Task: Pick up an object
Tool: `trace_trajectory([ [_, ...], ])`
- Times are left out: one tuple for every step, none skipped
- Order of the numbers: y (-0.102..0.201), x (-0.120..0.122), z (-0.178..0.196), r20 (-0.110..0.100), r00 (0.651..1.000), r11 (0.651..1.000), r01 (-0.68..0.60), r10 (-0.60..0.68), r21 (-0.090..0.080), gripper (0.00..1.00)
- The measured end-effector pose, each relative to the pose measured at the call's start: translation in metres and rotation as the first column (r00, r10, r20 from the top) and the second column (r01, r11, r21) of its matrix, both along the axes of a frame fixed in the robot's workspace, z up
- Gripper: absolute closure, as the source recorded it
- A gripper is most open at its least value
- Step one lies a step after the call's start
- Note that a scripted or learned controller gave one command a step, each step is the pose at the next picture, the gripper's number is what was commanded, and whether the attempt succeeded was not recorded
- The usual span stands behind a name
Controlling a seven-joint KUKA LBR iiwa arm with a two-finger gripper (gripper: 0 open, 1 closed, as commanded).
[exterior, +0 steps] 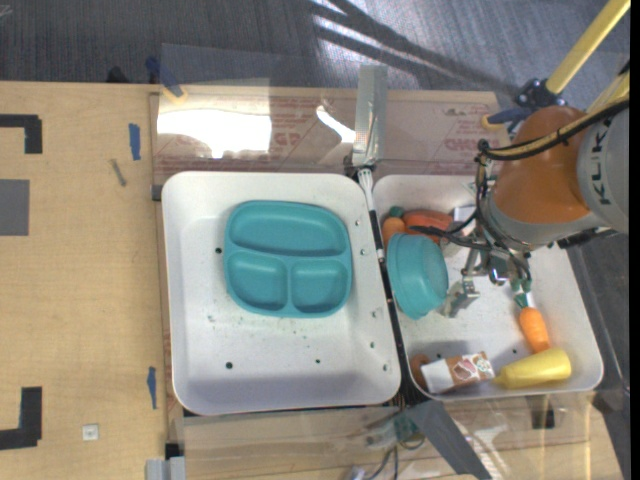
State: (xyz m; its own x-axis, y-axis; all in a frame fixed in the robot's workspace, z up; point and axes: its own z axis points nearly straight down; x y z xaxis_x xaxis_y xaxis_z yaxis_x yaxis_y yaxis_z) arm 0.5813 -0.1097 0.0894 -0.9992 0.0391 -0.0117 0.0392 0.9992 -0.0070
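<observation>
My gripper (478, 284) hangs low over the middle of the right bin (583, 313), open, with bare white floor between its fingers. Just to its left a teal bowl (415, 273) lies tipped on its side against the divider. Right of the gripper lies a small orange carrot (532, 326) with a green top. A yellow banana-like piece (538, 368) and a small printed box (457, 371) rest along the near wall. At the bin's far left a second orange carrot (428, 220) sits behind the bowl. The orange wrist hides the bin's far right corner.
The left bin (188, 298) holds a teal divided plate (290, 258). A metal post (368, 118) rises behind the divider between the bins. Cardboard covers the bench to the left. Yellow cables (590, 38) run up at the top right.
</observation>
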Motion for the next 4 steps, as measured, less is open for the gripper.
trace_trajectory([
  [-0.018,0.078,0.047,0.001,0.992,0.992,0.127,-0.127,0.006,0.0],
  [-0.012,0.079,0.025,0.001,0.953,0.953,0.302,-0.302,0.008,0.0],
  [-0.002,0.045,0.001,0.0,0.889,0.889,0.457,-0.457,0.005,0.0],
  [-0.006,-0.009,0.0,-0.003,0.858,0.858,0.514,-0.514,0.011,0.0],
])
